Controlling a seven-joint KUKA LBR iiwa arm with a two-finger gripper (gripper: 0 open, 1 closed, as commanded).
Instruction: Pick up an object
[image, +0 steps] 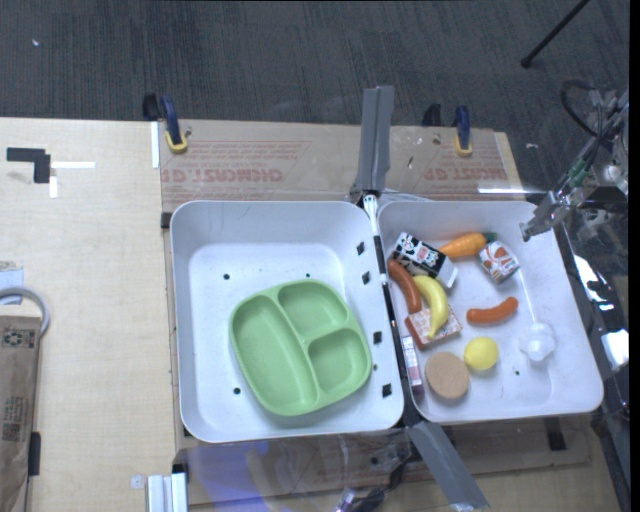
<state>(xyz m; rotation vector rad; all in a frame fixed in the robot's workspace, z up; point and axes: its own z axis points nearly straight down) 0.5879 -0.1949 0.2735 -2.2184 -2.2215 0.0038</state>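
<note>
A green divided plate (301, 346) lies in my left bin (200, 300). In my right bin (570, 390) sit a banana (432, 300), two sausages (492, 311), a carrot (464, 244), a lemon (481, 353) and small cartons. My gripper (548, 212) hovers at that bin's far right corner; its grip I cannot tell.

Two white bins (190, 300). One green divided plate (300, 345). Two sausages (492, 311); one each: banana (433, 300), carrot (463, 245), lemon (481, 353), round cookie (447, 376).
</note>
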